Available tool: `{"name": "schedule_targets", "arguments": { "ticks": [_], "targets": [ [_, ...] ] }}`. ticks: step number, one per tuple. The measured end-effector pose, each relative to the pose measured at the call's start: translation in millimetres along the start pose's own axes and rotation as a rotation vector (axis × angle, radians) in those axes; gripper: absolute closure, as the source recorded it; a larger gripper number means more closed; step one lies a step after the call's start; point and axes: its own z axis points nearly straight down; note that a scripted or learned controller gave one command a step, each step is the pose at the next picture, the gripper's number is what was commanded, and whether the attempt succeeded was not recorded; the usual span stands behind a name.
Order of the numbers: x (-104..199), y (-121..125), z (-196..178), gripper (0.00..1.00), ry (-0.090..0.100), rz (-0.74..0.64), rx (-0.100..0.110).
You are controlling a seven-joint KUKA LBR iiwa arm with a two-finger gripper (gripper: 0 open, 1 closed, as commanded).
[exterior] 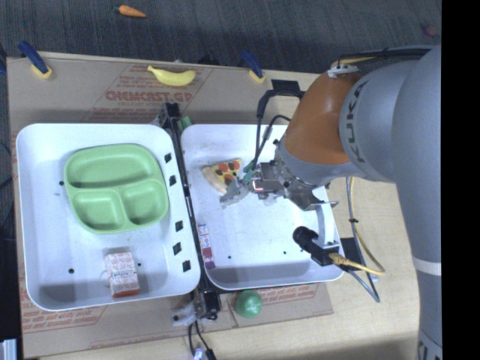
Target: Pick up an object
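From the camera view above the bench, the grey arm with its orange band (326,130) reaches in from the right over the right bin (247,265). Its gripper (238,188) sits low in the upper left part of that bin, right at a toy pizza slice (223,174) that lies near the bin's left wall. The fingers (232,193) look metallic and small from here; they seem to touch the slice's lower right edge, but how far apart they stand, and whether the slice is between them, I cannot tell. In the left bin (34,223) a green divided tray (115,186) lies toward the top and a small wrapped packet (121,273) near the bottom. Outside the bins, a banana (172,74) rests on the cardboard above and a green ball (248,304) below the right bin.
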Motion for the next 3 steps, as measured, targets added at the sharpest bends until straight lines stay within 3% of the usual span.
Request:
{"name": "schedule_targets", "arguments": {
  "ticks": [1,2,3],
  "targets": [
    [94,-2,1,0.0,0.0,0.0,0.002],
    [52,47,-10,0.0,-0.001,0.007,0.0],
    [68,-19,1,0.0,-0.001,0.005,0.003]
  ]
}}
